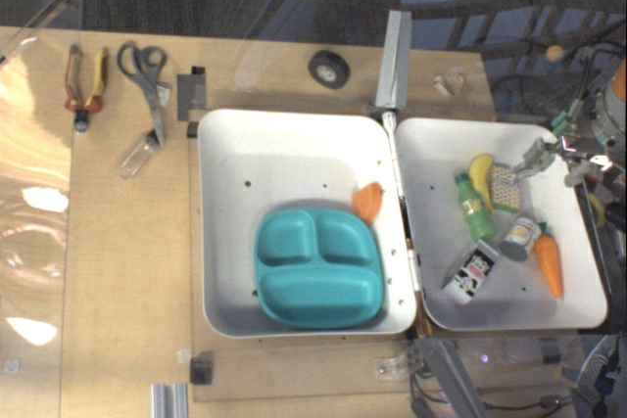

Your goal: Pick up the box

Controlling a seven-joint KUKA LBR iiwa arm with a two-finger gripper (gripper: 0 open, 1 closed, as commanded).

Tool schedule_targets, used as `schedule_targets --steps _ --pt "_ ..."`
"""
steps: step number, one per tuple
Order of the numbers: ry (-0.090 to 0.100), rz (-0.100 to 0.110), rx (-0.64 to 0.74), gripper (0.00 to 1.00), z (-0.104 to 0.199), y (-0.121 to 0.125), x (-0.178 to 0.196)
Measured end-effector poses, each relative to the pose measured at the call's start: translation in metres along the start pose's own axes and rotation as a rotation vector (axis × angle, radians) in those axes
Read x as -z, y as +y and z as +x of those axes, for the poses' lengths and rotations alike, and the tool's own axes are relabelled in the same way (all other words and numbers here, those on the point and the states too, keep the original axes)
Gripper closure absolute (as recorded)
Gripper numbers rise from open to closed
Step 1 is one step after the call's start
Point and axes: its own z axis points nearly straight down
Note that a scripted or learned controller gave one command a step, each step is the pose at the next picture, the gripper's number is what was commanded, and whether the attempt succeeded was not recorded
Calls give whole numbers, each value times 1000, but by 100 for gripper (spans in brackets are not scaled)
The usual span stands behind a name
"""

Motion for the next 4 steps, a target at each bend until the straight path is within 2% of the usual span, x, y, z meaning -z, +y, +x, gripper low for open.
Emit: schedule_targets --steps 1,2,3,4 --pt "-1 1 73 0 13 71 -55" --pt "-4 -13 48 0 9 65 -123" --pt "-6 -23 54 100 11 69 -109" --pt "1 -1 46 100 93 3 -125"
